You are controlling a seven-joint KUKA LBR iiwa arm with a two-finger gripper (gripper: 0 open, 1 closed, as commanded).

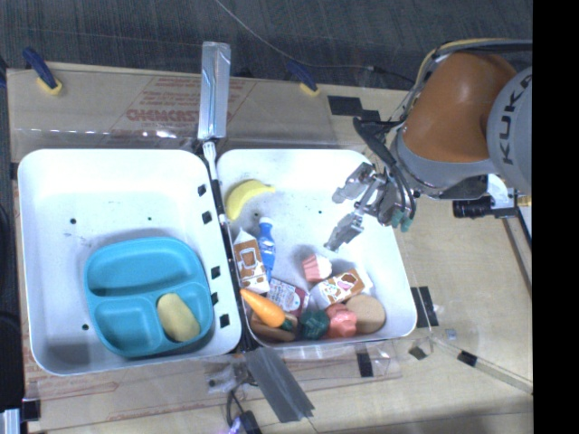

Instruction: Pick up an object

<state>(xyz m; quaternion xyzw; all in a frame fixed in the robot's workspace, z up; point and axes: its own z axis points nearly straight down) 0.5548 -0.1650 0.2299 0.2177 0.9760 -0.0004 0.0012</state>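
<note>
Toys [308,297] lie heaped in the right bin [298,165], crowded against its front wall: a carrot [264,308] and a potato-shaped piece [366,310] at the front edge, a small bottle [266,240] and cartons behind them, and a banana [246,194] near the divider between the bins. The gripper [355,208] hangs above the bin's right half, its two fingers spread apart with nothing between them. The left bin [54,179] carries a blue divided tray [136,269] toward its front, with a yellow lemon-like piece [179,317] in the tray's front right compartment. Both bins sit on a pale wooden bench [470,297] with black tape marks; dark carpet lies beyond its far edge.
</note>
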